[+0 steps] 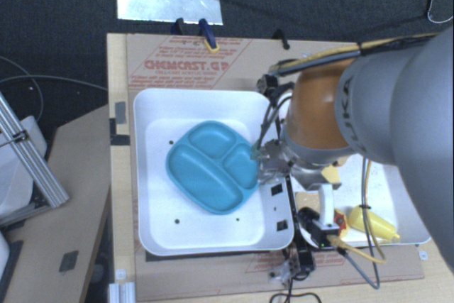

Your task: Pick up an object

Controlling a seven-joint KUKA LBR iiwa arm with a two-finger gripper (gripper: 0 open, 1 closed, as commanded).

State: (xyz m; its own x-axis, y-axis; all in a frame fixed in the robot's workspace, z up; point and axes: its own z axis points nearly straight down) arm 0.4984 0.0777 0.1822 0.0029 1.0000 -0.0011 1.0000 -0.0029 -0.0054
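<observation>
Blue plastic divided plate [211, 167], with its three compartments facing up, lay flat near the middle of the left white bin [159, 223], tilted a little askew, probably just where it had been dropped for picking. From where I stood, the grey arm with the orange band [319, 113] leaned in from the right, and its gripper [268, 165] sat low at the plate's right edge, as if going for the rim; whether it touched I could not make out, nor could I tell how the jaws stood. A yellow banana-like toy [372, 223] lay in the right white bin [411, 234], beside the wrist. The brown board [188, 60] under the bins read "CHEMCAST GP" in red print.
</observation>
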